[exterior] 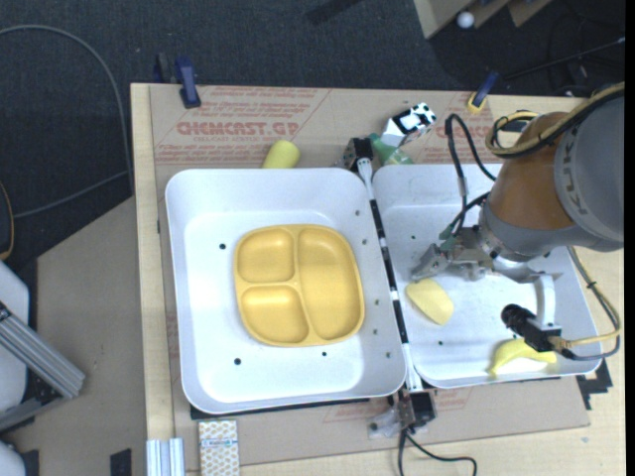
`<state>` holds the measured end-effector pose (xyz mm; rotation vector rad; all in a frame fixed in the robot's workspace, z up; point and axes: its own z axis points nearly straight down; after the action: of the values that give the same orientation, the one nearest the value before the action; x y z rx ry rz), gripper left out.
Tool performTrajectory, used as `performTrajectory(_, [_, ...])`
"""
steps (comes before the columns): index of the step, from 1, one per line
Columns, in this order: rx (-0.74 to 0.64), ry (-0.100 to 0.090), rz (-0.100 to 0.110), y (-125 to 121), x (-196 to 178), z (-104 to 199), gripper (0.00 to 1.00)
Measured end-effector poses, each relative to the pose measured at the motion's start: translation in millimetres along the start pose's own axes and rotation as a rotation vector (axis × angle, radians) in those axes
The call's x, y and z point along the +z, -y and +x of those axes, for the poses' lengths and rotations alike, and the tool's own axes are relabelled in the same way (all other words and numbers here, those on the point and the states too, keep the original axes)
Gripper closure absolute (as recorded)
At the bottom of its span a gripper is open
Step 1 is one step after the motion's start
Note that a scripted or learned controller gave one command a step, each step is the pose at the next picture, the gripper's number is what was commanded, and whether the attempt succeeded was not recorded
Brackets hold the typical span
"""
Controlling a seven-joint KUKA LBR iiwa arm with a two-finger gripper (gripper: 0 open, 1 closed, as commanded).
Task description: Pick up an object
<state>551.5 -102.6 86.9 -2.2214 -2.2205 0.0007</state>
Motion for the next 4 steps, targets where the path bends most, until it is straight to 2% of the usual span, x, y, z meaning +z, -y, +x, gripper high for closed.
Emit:
performTrajectory(1, [0.001, 0.0, 0.001, 69, -5, -109, 0.0])
performTrajectory(2, [-0.002, 0.0, -0.003, 25, -69, -62, 0.0])
performTrajectory(3, [-0.002, -0.001, 0.001, 73, 3, 8, 0.0])
performTrajectory(4, [0.0, 0.001, -0.002, 16, -42, -58, 0.0])
